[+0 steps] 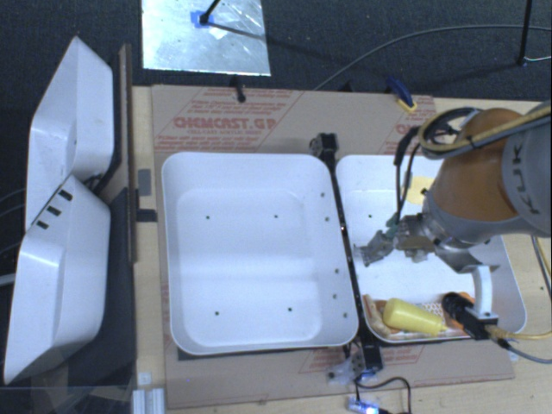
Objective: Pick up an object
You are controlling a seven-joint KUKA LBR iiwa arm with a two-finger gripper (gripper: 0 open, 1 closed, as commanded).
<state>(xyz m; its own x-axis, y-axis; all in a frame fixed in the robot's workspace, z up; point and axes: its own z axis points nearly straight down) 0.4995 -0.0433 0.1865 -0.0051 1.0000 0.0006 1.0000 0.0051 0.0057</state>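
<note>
My gripper (373, 250) hangs over the left-middle part of the right bin (362, 184), pointing toward the divider between the bins. No object shows in it. A yellow, bottle-like object (412, 316) lies on its side near the right bin's front wall, below and to the right of the gripper and apart from it. A thin orange-brown piece (372, 305) lies just left of the yellow object. A pale yellow thing (421, 187) peeks out at the back of the bin, partly hidden by the arm (483, 179).
The left bin (185, 231) sits beside the right one, with a black divider strip (343, 231) between them. Spare white bins (60, 222) are stacked off the bench at far left. A metal plate (205, 24) lies beyond the cardboard base.
</note>
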